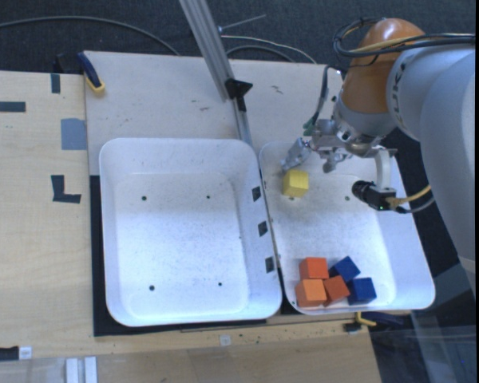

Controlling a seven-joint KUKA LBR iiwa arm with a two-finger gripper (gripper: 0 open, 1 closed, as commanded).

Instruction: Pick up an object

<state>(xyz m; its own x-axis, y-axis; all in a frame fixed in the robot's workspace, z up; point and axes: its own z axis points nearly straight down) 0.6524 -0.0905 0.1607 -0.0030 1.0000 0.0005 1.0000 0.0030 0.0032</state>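
Speckled glossy white plastic bins [184,309] sit on matt pale wooden bench [160,94].

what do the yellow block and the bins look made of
Yellow block: likely painted wood or foam; matte, flat colour, no shine.
Bins: probably moulded plastic; smooth white walls, rounded corners, soft glare, with dark speckles on the floor.

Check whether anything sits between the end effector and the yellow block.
Nothing visible does. The end effector sits right next to the yellow block at the far end of the right bin. The orange and blue blocks are clustered at the near end, away from that path.
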